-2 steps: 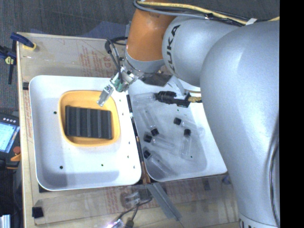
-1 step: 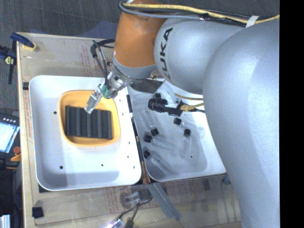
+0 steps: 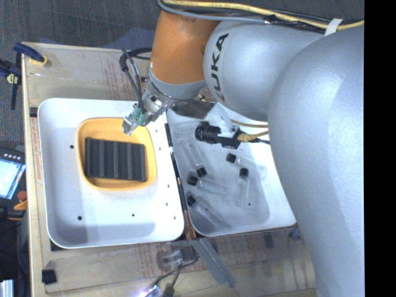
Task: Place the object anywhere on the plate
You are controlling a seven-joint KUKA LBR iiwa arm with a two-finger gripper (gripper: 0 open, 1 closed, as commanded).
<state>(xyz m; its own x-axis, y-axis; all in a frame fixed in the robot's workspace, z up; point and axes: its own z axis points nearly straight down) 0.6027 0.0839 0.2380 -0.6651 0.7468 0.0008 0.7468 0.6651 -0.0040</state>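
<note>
1. At the far left, a blue clamp [image 3: 32,52] is gripping the corner of the wooden worktop [image 3: 80,67]. A small device with a lit screen [image 3: 8,178] is sitting just off the worktop's left edge.
2. The left bin [image 3: 49,184], shallow and white, is resting on the worktop and carrying the plate.
3. The plate [image 3: 86,132], yellow with rounded corners, is lying flat in the upper middle of that bin. A dark ribbed panel [image 3: 116,159] is covering its centre.
4. The fingers [image 3: 131,125] are hanging over the plate's upper right corner, above its yellow rim. They are showing too small to tell whether they are released or clenched, or whether anything is sitting between them.
5. The right bin [image 3: 281,212] is sitting just beside the left one, their long rims running side by side.
6. Several clear tubes [image 3: 213,184] with black caps [image 3: 192,180] are lying scattered across the right bin's floor, apart from the plate, with the bin walls between them and it.
7. The arm [image 3: 309,104], grey and bulky, is reaching in from the right over the right bin. Its orange band [image 3: 179,42] is sitting above the wrist.
</note>
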